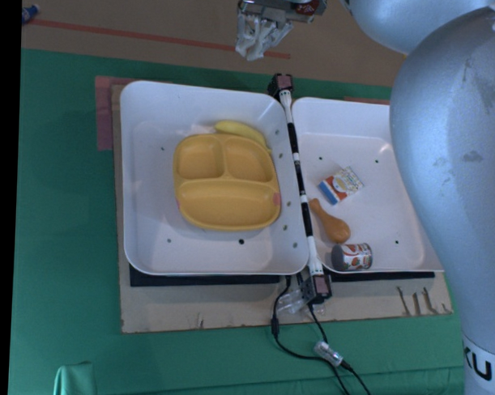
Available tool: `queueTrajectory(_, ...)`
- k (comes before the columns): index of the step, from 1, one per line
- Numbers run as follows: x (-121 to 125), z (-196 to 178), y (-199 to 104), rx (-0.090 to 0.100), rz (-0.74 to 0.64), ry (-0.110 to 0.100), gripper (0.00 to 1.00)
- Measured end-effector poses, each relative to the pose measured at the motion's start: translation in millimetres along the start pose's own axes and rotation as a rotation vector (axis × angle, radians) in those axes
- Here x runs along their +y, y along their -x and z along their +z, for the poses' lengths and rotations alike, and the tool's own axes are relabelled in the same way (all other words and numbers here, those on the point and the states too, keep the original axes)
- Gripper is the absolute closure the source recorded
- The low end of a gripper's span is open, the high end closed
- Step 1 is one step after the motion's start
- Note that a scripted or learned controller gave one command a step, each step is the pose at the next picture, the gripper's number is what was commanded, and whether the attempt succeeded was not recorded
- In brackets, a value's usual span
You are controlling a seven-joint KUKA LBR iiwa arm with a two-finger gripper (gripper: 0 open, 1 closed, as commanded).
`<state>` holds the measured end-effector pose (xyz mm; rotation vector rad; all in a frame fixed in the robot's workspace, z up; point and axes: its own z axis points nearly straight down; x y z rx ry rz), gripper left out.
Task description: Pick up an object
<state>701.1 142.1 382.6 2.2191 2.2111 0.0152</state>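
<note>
Green cloth covers the bench, and on it we see two white bins side by side, the left bin point(149, 230) holding one yellow divided tray point(225, 182) with one banana point(240, 131) at its far edge, the right bin point(395, 157) holding one small carton point(341, 185), one drumstick point(330, 221) and one can point(352, 256). We see the gripper point(257, 39) hanging above the far edge of the bench, well apart from all of these and holding nothing, its top cut off by the frame, so we cannot tell how its jaws stand. Much of the right bin's right side is hidden behind the grey arm point(447, 159).
</note>
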Motion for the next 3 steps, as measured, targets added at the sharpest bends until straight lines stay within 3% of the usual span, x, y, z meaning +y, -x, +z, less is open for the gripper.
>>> queueTrajectory(1, 0, -32, -24, 0.000, 0.001, 0.002, 1.00)
queueTrajectory(3, 0, -24, -27, -0.001, 0.001, -0.001, 1.00)
